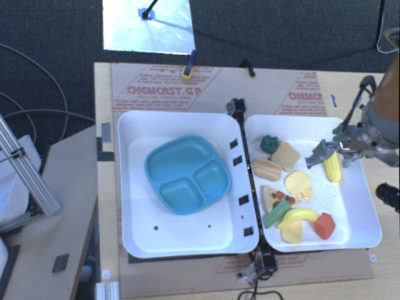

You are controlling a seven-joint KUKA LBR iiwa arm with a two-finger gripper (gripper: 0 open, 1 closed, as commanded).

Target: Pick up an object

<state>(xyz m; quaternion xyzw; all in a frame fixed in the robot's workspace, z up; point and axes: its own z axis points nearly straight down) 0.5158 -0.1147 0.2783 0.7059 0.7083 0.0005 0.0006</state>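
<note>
White plastic, two shallow bins side by side on a brown board. Left bin: a blue divided plate sits at centre, with bare floor all round it, widest along the lower edge. Right bin: crowded in its left half and lower middle; the open floor lies at its right side and upper right corner.

Gripper enters from the right of the frame, over the upper right part of the right bin. Fingers set narrowly about a corn cob; cob appears held between them. Cob: yellow, short, lying nearly upright in the frame, apart from the other pieces.

Nearby to its left: a yellow chip, a tan bread slice, a green piece. Lower: banana, red piece.
</note>
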